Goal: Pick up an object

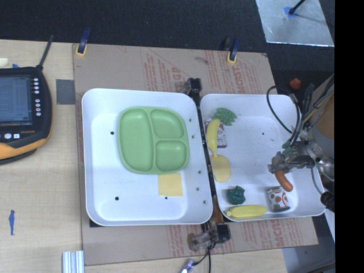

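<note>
The fingers of the gripper (pixel 284 165) hang low in the right bin (pixel 259 110), just over the sausage (pixel 284 181); whether they are spread or closed I cannot tell. Nothing looks lifted, so the pick seems undone. Nearby lie a small can (pixel 277 198) and a banana (pixel 247 211).

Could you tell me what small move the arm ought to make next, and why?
Probably a short descent straight down. The grey two-finger gripper sits at the right bin's right side, just above the small orange-red sausage-shaped toy, which lies loose on the white bin floor. Nothing shows between its fingers yet.
</note>
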You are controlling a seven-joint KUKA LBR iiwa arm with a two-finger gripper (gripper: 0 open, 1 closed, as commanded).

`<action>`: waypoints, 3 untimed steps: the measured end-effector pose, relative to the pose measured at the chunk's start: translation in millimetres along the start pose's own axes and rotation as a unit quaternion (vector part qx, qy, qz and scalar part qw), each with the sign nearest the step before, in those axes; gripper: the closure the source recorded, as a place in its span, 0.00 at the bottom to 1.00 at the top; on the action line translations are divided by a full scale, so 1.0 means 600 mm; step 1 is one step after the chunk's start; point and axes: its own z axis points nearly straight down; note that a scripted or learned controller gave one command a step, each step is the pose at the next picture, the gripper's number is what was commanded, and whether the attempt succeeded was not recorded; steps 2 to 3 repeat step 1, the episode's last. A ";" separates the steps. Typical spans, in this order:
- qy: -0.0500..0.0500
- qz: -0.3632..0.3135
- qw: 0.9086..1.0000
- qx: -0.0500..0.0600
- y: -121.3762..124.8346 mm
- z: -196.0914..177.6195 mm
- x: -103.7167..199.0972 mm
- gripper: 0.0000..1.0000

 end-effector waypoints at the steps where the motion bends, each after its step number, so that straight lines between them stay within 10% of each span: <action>1: 0.001 -0.001 1.000 0.000 0.127 -0.055 0.092 1.00; 3: 0.001 -0.001 1.000 0.000 0.127 -0.055 0.092 1.00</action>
